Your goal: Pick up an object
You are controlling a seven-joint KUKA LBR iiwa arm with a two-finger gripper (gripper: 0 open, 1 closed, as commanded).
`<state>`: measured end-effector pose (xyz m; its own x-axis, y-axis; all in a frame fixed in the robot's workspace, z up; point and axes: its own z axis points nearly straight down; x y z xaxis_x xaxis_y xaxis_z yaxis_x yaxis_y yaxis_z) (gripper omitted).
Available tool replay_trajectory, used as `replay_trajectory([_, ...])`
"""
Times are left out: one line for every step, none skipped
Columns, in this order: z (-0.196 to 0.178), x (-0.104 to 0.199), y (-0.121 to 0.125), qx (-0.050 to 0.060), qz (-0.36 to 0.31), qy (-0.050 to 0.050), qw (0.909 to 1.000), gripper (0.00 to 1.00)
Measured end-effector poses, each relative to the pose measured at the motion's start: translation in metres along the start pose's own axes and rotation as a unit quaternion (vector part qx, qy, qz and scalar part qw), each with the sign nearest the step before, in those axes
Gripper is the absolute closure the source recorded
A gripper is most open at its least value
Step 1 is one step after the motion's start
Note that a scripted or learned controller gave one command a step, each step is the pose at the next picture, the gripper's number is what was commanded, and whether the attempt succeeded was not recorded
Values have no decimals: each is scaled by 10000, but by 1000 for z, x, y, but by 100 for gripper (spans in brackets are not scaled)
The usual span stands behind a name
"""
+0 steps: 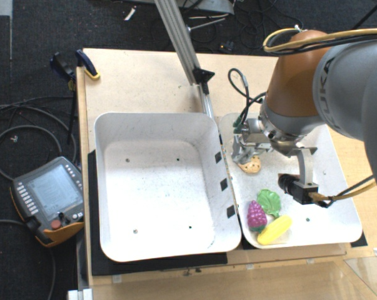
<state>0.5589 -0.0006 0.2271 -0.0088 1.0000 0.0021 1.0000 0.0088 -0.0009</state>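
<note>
Camera view, two bins (113, 136), four objects (257, 215)

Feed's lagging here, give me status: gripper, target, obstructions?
Gripper low in right bin, over the cookie; finger state unreadable. Grapes, green leaf, yellow piece clustered nearer front, apart.

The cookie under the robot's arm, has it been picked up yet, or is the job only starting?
Done: the arm has reached into the right bin, and its tool sits low, right above the cookie. In hand: apparently a grab at that cookie, which looks to be lying on the bin floor, not lifted. Left: closing on it and raising it. The purple grapes, green leaf and yellow piece lie untouched nearby.
</note>
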Motion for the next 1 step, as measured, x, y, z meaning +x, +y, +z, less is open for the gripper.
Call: replay_trajectory([-13, 54, 11, -14, 4, 1, 10000, 100])
